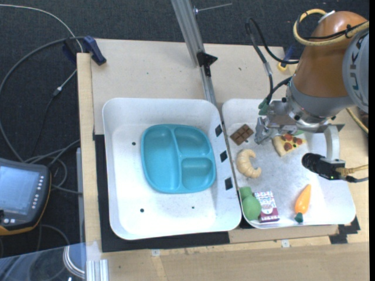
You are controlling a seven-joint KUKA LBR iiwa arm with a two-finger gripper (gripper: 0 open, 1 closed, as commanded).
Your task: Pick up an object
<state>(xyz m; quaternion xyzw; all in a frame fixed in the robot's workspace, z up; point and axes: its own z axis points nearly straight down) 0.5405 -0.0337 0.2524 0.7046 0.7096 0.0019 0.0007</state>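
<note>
While the gripper [265, 131], its grip state impossible to tell, hovers in the right bin [340, 212] between chocolate piece [241, 134] and pizza slice [288, 143], the nearby toy croissant [249, 163] looks light, rigid, best pinched across its middle.

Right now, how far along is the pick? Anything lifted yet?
Nothing looks lifted. The gripper sits low in the right bin, between the chocolate bar and the pizza slice; no object shows between its fingers. The croissant, carrot and the rest lie in the bin. Grasp and lift remain.
</note>
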